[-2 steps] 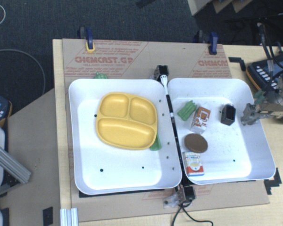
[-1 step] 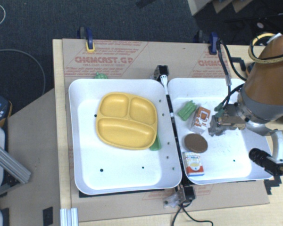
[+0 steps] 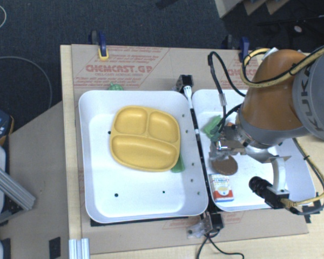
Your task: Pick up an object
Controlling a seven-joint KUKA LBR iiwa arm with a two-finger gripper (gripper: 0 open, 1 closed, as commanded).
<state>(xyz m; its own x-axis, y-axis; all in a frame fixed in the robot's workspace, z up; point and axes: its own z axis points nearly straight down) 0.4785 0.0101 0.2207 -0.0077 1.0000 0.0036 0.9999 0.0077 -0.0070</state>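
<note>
Objects lie in the right bin (image 3: pixel 291 190), close to its left wall: a green item (image 3: pixel 211 127) toward the far end, a brown round piece (image 3: pixel 225 167) nearer the middle, and a small printed packet (image 3: pixel 222 188) by the near left corner. The gripper (image 3: pixel 222 146) is seen low over this bin, between the green item and the brown piece; whether it is wide, narrow or holding anything cannot be told, since the wrist and orange band (image 3: pixel 270 93) cover it from above. Much of the right bin's far half is hidden by the arm and its cables. In the left bin (image 3: pixel 97 188), a yellow divided plate (image 3: pixel 146 138) is set toward the far side, with a green scrap (image 3: pixel 177 165) partly tucked under its right edge. Bare floor is left along that bin's near and left edges.
</note>
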